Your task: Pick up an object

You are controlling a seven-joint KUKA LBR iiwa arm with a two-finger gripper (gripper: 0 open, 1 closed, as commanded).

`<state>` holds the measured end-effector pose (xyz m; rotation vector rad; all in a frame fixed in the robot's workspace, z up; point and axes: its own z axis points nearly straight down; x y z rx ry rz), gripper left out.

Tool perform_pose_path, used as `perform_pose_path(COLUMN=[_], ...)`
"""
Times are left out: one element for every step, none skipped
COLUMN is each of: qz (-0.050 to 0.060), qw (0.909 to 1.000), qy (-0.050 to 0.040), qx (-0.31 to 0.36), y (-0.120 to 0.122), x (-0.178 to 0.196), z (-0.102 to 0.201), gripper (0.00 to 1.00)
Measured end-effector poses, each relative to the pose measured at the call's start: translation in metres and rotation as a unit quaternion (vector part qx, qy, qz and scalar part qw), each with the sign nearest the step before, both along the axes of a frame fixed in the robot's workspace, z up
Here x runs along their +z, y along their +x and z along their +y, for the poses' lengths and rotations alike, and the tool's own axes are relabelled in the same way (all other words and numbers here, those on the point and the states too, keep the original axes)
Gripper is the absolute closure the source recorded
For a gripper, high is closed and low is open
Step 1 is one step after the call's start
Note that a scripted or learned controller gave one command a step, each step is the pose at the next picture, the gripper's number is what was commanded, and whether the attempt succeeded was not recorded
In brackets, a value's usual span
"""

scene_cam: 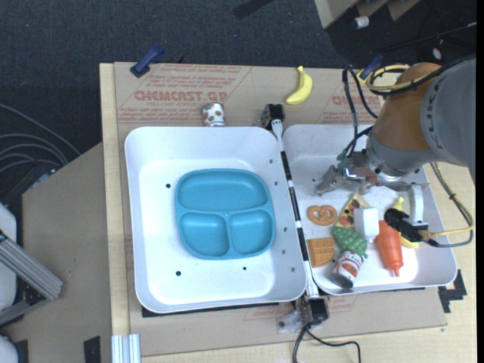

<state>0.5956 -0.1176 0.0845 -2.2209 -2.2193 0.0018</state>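
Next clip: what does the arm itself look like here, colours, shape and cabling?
A thick rounded grey arm with a broad orange band above the wrist. Below it sits a dull metallic two-finger gripper, over the shallow white right-hand bin. Yellow and blue wires loop near the band; a black cable trails beside the wrist.

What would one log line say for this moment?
arm: over right bin | gripper: above pretzel | blue tray: left bin
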Motion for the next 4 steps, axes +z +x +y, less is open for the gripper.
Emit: perform_pose_path(qz=[-0.001,-0.001,-0.001,-0.001], qw=[1.0,1.0,1.0,1.0], qy=[0.0001,0.0001,-0.0004,-0.0002], qx=[0.0,0.0,0.001,0.001], y=[0.0,0.0,0.071,0.07], x=[0.01,0.01,0.0,0.0], z=[0.0,0.0,0.004,0.007], gripper=[1.0,0.0,0.0,0.0])
